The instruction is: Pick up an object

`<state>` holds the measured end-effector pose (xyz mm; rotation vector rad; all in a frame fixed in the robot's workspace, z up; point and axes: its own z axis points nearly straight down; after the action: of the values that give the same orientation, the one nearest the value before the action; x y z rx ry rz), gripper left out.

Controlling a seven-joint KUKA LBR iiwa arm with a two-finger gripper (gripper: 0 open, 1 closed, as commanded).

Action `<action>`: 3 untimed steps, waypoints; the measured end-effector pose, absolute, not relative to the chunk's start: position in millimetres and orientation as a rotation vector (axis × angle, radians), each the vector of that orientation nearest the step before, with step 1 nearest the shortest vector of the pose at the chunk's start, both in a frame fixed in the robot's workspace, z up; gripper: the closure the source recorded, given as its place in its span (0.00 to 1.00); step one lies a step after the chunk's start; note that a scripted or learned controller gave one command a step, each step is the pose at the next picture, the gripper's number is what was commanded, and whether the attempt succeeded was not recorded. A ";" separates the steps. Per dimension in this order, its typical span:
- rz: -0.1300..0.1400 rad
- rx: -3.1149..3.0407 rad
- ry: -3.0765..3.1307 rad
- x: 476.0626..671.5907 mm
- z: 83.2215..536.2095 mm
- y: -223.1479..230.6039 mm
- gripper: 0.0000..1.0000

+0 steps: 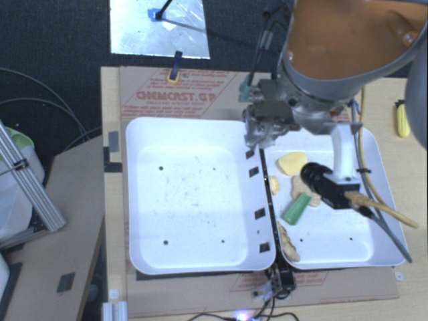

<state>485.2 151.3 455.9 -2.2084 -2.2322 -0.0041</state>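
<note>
Gripper (262, 127) hovers over the right bin's (348, 249) far left corner, its grip unreadable, apparently at the approach step; next it must lower onto the yellow piece (292, 163) or green block (295, 208).

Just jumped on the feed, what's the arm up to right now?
The arm reaches in from the right, and its gripper hangs over the far end of the ridge between the left bin and the right bin. The things to pick all lie in the right bin: a yellow piece, a green block and a pale piece by its left wall. I see nothing in the gripper, so no pick is made yet.
</note>
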 end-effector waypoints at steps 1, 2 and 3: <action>-0.007 -2.212 -2.234 487.4 467.7 147.5 1.00; -0.012 -2.206 -2.241 488.0 478.7 147.6 1.00; -0.016 -2.201 -2.249 488.6 489.6 147.8 1.00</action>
<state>488.6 147.8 489.6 -2.2010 -2.2486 -0.0163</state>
